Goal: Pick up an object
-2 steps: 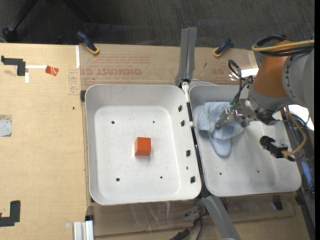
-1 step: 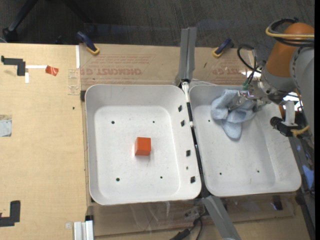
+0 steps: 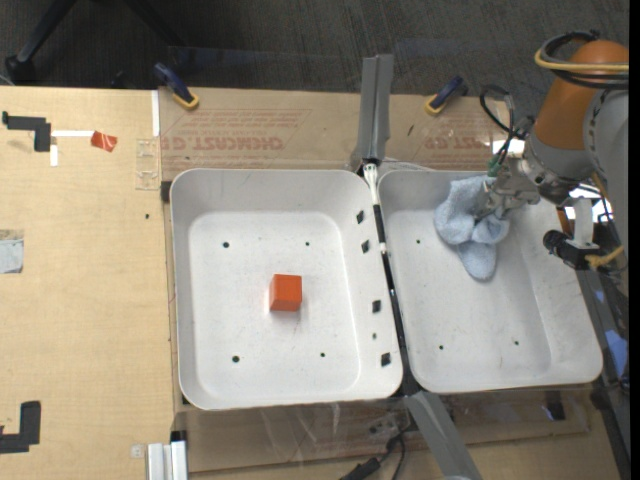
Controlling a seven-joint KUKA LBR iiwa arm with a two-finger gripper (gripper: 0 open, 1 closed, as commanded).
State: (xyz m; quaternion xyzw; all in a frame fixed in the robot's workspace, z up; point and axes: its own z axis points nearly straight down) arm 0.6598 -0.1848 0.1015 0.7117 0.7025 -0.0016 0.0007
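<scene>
A crumpled light blue cloth (image 3: 468, 226) lies in the upper part of the right bin (image 3: 520, 353), with a tail trailing toward the bin's middle. My gripper (image 3: 496, 204) reaches in from the right and sits down against the cloth's upper right side, where the fabric bunches around its tip. A small red-orange block (image 3: 286, 292) rests flat near the middle of the left bin (image 3: 215, 358), far from the gripper.
A raised divider (image 3: 380, 268) with black clips separates the two bins. Cables and a black fitting (image 3: 570, 248) hang off the wrist over the right bin's far right rim. A cardboard sheet and clamps (image 3: 180, 90) lie behind the bins.
</scene>
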